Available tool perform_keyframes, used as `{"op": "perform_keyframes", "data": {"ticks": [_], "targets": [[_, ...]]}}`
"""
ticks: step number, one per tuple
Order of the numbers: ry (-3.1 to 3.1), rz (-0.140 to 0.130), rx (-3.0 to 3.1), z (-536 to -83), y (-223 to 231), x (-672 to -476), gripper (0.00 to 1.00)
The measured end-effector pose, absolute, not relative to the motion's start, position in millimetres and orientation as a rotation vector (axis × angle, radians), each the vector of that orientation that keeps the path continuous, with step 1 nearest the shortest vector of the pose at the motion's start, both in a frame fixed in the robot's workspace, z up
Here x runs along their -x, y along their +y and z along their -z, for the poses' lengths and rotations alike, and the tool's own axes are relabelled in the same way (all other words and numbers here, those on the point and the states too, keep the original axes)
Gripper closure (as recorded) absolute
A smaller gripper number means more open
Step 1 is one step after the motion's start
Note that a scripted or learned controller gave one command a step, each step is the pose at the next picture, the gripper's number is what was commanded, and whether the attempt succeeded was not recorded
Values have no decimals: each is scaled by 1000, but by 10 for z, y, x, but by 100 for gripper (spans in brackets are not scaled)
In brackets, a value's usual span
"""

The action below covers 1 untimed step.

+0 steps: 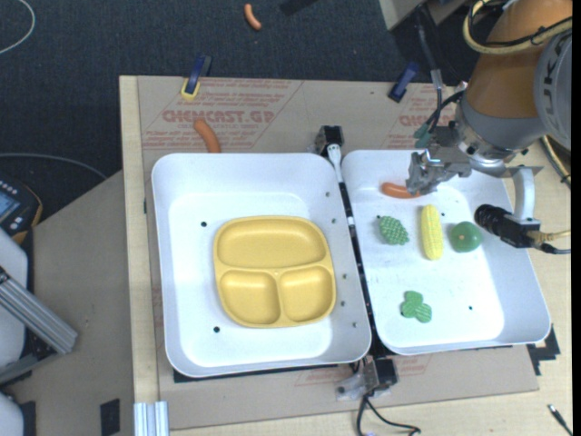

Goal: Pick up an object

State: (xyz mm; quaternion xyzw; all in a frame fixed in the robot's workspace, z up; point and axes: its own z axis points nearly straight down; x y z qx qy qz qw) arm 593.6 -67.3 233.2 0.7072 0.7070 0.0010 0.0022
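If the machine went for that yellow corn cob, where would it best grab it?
Probably across the middle of the corn cob, coming straight down from above. It lies flat and long in the right bin, its narrow sides free for two fingers, though the green items beside it leave limited room.

A brown board bench point(300, 107) is carrying two shallow white bins side by side, touching at their inner edges. The left bin point(182, 243) is sitting toward the bench's left, the right bin point(508, 307) toward its right. An orange sausage-shaped piece point(208, 135) is lying directly on the board, just beyond the left bin's far edge. A blue and yellow clamp point(194, 78) is gripping the far edge at the left, a dark blue clamp point(402, 84) farther right.
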Motion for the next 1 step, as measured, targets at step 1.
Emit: {"op": "perform_keyframes", "data": {"ticks": [1], "targets": [[2221, -1, -2219, -2321, -592, -5943, 100]]}}
